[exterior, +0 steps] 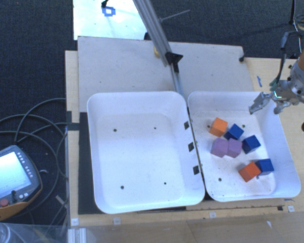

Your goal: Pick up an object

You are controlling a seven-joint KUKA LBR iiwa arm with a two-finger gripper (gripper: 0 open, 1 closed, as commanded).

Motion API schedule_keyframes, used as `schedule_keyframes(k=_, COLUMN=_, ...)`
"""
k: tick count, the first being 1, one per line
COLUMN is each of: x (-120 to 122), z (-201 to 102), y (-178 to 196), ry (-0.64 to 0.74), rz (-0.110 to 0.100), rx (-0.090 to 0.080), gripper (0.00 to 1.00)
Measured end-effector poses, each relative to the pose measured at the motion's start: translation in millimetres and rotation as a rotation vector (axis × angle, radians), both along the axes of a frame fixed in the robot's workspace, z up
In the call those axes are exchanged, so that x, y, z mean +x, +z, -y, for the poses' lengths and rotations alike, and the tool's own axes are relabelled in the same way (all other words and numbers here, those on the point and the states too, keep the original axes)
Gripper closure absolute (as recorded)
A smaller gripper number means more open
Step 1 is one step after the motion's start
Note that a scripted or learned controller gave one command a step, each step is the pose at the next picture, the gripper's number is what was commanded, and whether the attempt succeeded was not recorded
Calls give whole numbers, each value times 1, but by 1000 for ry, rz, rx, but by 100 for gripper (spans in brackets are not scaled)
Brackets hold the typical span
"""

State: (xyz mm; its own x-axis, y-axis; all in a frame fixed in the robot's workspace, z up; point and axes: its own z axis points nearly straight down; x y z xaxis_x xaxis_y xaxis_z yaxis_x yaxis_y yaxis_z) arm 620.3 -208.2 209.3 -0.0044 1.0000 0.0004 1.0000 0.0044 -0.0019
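On the bench, the left bin (142, 151) holds no blocks. All the blocks are in the right bin (281, 135): two purple cubes (226, 148) touching at centre, an orange cube (218, 127) far-left of them, and blue ones beside. My tool (266, 103) hovers over that bin's far edge, fingers spread, gripping nothing. The orange cube lies left and nearer than my tool; it is small, squarish and has no long axis.

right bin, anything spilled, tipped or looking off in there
Nothing stands out. The right bin holds two orange, two purple and three blue blocks, loosely clustered, all inside its walls. The gripper hangs over its upper right part with nothing between its fingers.
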Motion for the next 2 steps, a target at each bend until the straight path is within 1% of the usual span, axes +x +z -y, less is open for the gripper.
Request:
schedule_keyframes(k=1, x=1, z=0, y=3, ry=2, rz=4, rx=-1, gripper=0)
schedule_keyframes(k=2, x=10, z=-4, y=-53, ry=2, rz=0, rx=0, gripper=0)
